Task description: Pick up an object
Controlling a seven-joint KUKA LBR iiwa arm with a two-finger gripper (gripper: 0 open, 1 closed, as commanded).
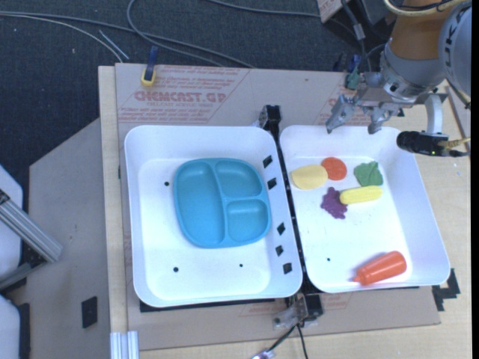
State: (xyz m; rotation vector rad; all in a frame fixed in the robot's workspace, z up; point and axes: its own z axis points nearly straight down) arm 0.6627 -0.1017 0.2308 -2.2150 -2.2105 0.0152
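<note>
**Tool open and empty above the far rim of the right bin**

The desk (191,88) is being occupied by two white bins set side by side. The left bin (150,268) is being taken up by a blue divided plate (221,200). In the right bin (419,223), small toy foods are being kept: an orange carrot (382,267) near the front edge, a yellow lemon (309,176) touching a red tomato (334,168), a yellow corn cob (361,194), a green leafy piece (368,173) and a purple grape bunch (334,203). The arm (419,28) is being held over the far right corner. The tool (352,122) is being kept spread open with nothing between its fingers, above the right bin's far rim, well apart from the foods.
</note>
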